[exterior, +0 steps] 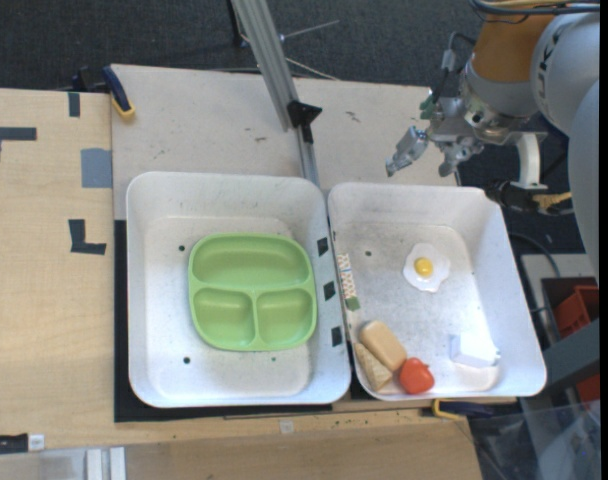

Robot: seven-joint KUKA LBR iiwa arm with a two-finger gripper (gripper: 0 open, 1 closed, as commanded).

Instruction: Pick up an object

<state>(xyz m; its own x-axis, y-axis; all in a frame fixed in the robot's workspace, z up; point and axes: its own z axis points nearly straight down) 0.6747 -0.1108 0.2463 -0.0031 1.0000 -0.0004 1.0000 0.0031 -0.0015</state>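
Note:
The right bin (504, 230) holds a fried egg toy (425, 268) near its middle. At its front edge lie a tan bread-like piece (381, 349) and a red tomato-like piece (416, 376), with a pale clear object (475, 351) to their right. My gripper (430, 156) hangs above the back edge of the right bin, well behind the egg. Its two fingers are spread apart with nothing between them.
The left bin (144, 268) holds a green divided plate (252, 290). A slanted metal pole (272, 58) rises behind the bins. A blue and yellow clamp (118, 92) sits at the back left of the bench.

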